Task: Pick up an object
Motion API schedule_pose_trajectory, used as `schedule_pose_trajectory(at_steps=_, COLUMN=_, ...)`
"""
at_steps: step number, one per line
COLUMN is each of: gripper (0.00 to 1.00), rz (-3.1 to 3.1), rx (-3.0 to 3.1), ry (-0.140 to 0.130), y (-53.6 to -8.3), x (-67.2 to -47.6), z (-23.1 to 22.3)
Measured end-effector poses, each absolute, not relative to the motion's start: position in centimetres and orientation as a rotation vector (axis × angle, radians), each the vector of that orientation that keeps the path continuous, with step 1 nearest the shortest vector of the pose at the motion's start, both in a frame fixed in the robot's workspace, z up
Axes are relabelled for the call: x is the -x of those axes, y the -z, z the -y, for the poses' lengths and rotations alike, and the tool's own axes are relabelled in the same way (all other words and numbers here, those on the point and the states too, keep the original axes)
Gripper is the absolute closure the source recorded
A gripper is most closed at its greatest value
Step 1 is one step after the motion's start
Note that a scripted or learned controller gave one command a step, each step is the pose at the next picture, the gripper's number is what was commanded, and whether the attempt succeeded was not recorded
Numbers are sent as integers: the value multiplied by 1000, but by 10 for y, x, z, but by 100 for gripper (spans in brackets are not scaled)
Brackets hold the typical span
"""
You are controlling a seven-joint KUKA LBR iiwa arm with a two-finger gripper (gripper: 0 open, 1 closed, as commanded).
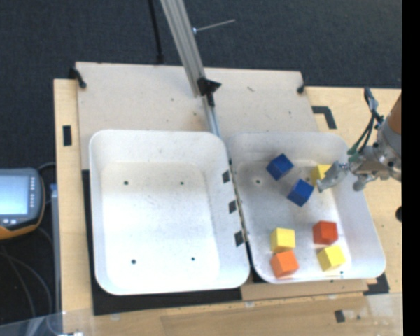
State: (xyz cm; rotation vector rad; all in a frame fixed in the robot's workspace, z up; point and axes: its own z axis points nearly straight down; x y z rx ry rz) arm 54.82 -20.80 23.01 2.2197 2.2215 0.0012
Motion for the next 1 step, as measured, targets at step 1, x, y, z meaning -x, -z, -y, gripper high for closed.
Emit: schedule_pose_trajectory(at_steps=1, gripper=0, rz=-2218, rx=-2208, ry=-7, y=-351, x=-578, z=208)
